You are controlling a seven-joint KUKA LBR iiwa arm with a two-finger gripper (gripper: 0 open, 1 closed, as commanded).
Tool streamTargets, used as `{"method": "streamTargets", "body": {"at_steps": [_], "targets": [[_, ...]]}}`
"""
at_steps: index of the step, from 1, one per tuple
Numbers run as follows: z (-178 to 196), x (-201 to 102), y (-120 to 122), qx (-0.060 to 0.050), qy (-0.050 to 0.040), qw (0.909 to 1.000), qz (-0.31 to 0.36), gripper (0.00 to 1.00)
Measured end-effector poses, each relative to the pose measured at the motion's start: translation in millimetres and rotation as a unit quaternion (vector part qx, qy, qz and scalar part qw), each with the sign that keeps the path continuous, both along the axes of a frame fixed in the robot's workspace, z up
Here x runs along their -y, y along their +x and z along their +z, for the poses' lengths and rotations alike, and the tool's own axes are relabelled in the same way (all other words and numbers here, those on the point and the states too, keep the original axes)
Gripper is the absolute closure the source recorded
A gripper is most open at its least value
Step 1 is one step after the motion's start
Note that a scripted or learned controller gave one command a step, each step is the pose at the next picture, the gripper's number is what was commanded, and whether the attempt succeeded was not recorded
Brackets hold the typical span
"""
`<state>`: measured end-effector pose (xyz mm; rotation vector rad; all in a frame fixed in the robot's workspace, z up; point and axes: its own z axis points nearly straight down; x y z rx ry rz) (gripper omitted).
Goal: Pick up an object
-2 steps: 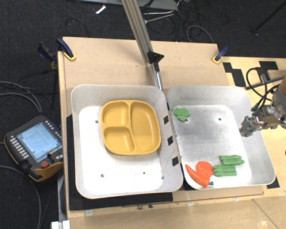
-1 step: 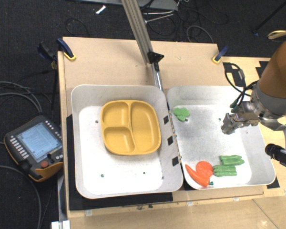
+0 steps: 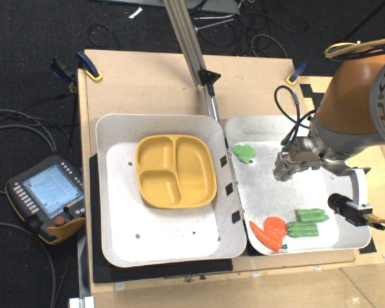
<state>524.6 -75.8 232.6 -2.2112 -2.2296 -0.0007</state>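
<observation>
Wood bench (image 3: 147, 82) on dark floor w/ cables; two white bins, left bin (image 3: 115, 236) w/ yellow tray (image 3: 176, 171). Arm reaches from right, gripper (image 3: 287, 169) low over right bin (image 3: 263, 133); can't tell if it's spread or closed.

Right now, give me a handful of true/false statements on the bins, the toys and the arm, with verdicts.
1. The yellow three-compartment plastic plate lies in the left white bin. True.
2. The plate holds a green toy. False: its compartments show nothing in them.
3. A small light-green leaf-shaped toy lies near the far left corner of the right white bin. True.
4. The orange-red toy vegetables sit in the left bin. False: they lie at the right bin's near edge, beside the dark-green bean-like pieces.
5. The gripper hangs over the right bin. True.
</observation>
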Motion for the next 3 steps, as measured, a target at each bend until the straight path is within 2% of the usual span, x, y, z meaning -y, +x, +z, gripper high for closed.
{"method": "streamTargets", "body": {"at_steps": [1,3], "targets": [[8,-48,4,0.001,-0.0001,1.0,0.0,1.0],[12,-169,21,0.0,0.0004,1.0,0.0,1.0]]}}
